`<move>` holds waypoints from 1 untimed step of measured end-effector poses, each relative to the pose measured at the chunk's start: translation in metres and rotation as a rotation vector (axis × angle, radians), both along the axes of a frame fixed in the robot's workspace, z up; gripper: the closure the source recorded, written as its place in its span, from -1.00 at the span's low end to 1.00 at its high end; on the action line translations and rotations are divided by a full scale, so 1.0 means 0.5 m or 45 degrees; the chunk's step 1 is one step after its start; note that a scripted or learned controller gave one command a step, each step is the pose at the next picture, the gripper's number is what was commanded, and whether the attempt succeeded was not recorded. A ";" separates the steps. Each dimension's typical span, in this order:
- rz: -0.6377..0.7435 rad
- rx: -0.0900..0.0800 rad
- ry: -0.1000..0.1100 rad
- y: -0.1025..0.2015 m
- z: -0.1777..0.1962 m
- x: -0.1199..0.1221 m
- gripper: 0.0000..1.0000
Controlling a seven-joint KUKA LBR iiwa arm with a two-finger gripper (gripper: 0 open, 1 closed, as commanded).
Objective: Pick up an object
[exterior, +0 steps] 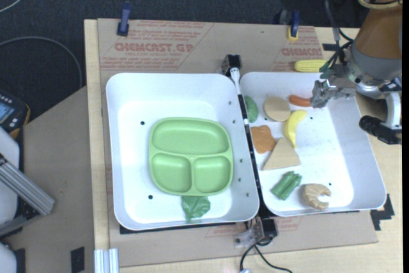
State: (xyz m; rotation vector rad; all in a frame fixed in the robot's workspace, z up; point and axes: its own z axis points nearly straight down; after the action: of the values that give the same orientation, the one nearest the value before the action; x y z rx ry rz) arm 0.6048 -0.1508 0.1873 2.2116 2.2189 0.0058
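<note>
The right bin [358,156] holds several toy foods: a round tan cookie [277,109], a red-orange sausage [298,100], a yellow banana [293,126], an orange piece [262,137], a tan triangular slice [281,156], a green bean pod [285,185] and a bread roll [316,195]. A dark green leaf-shaped piece [250,109] lies against the bin's left wall. My gripper [321,94] hangs at the back of this bin, just right of the sausage's end and above the banana. Nothing shows in its grasp.
The left bin [121,137] carries a light green divided plate [190,155], with a lettuce leaf [195,206] at its front. A yellow corn cob [308,65] lies on the bench behind the right bin. Blue clamps [124,19] stand at the board's back edge.
</note>
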 end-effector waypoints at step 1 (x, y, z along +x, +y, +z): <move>0.001 -0.001 -0.003 0.000 0.021 0.001 1.00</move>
State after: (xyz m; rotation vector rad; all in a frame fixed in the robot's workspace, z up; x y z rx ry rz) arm 0.6054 -0.1508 0.1976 2.2094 2.2178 0.0074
